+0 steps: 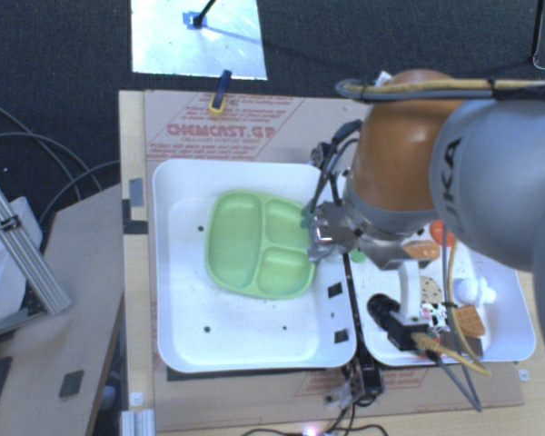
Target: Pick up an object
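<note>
— How far along are we?

— Nothing lifted, I judge. The gripper [322,234] sits at the right edge of the green divided tray [259,243], which lies flat in the left bin [177,334].

— Fingers?

— I cannot tell; the wrist blocks my view.
</note>
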